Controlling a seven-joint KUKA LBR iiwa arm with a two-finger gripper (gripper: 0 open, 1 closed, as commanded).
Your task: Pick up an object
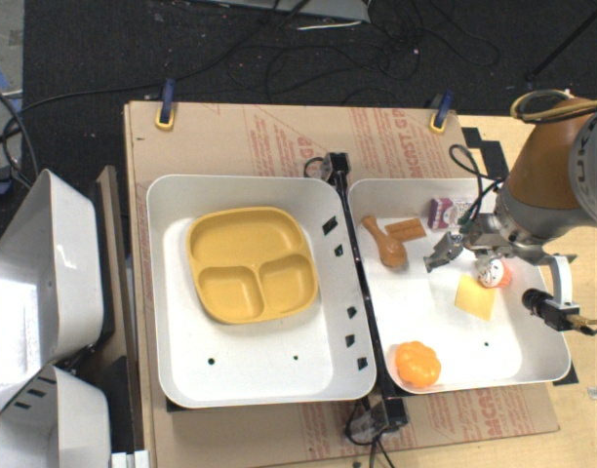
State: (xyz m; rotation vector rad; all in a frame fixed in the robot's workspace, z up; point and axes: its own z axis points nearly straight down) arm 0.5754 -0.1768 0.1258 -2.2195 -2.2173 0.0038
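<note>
Cardboard (pixel 279 427) edges the bench nearest us, and on it sit two shallow white bins side by side. At the right bin's (pixel 533 369) near rim, about six o'clock, we see an orange ball-like object (pixel 417 364) lying alone. Farther in, toward the bin's three o'clock side, a pale yellow block (pixel 476 297) rests on the floor, and just beyond it a small round red-and-white object (pixel 491 275) touches or nearly touches the block's far corner.

Directly above that round object we find the gripper (pixel 471 250), hanging over the bin's centre-right. One dark finger (pixel 442 254) juts out toward nine o'clock; we cannot tell how far the fingers are parted, and we see nothing clearly between them. The grey arm, with its orange band (pixel 544 159), reaches in from three o'clock.

Toward the bin's far end, near eleven o'clock, a brown wooden spoon-like piece (pixel 388 243) lies beside a flat tan piece (pixel 407 229), the two touching. At one o'clock from them sits a small purple-and-white item (pixel 443 212), close to the gripper's far side.

In the left bin (pixel 172 359), a yellow three-compartment plate (pixel 251 262) lies flat, slightly toward the far half.

Beyond the bins, two clamps (pixel 165 108) grip the board's far edge, with black cables strewn on the dark floor behind.
</note>
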